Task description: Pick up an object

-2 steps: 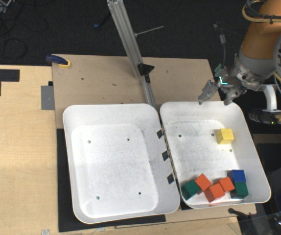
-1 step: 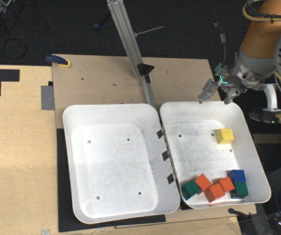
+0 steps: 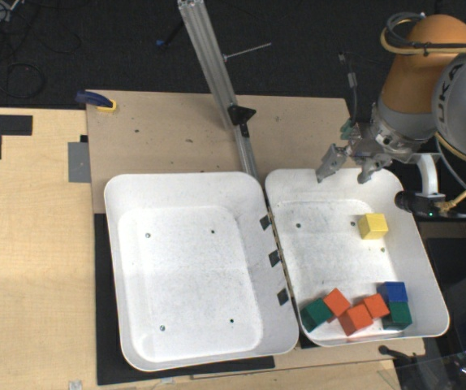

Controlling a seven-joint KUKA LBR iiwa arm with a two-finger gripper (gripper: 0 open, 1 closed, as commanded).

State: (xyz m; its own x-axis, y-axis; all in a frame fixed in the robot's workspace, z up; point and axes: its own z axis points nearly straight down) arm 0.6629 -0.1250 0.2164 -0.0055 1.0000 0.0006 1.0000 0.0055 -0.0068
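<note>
The right bin [image 3: 324, 207] holds a yellow cube [image 3: 373, 226] near its far right side. Several blocks cluster at its near edge: a green block [image 3: 317, 313], orange blocks [image 3: 337, 301] [image 3: 356, 318] [image 3: 376, 306], a blue block [image 3: 394, 292] and a dark green block [image 3: 398, 314]. My gripper [image 3: 348, 169] hangs above the far edge of the right bin, open, with nothing between its fingers. It is up and left of the yellow cube.
The left bin [image 3: 127, 210] lies beside the right one. A slanted metal rail [image 3: 217, 80] rises from between the bins toward the back. A blue and yellow clamp [image 3: 97, 100] sits at the bench's far left corner.
</note>
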